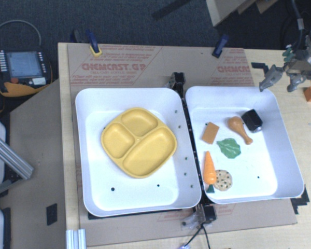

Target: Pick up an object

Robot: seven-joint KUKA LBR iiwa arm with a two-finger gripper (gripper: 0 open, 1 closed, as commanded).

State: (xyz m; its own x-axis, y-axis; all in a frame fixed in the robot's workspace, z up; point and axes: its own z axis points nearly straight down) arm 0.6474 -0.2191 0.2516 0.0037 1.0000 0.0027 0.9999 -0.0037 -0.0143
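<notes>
The gripper (280,79) hangs at the far right, beyond the right bin (285,185), fingers spread wide and holding nothing; the approach seems not yet begun; next it must come down over one item. That bin holds six: drumstick (240,129), black block (252,120), brown block (210,133), green leaf (229,148), carrot (209,167), cookie (223,180). The left bin (93,191) holds one yellow plate (139,141).

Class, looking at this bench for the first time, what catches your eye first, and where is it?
The yellow divided plate stands out, filling the middle of the left bin. Next come the small toy foods clustered in the right bin, notably the orange carrot and green leaf. The tool hangs at the upper right.
</notes>
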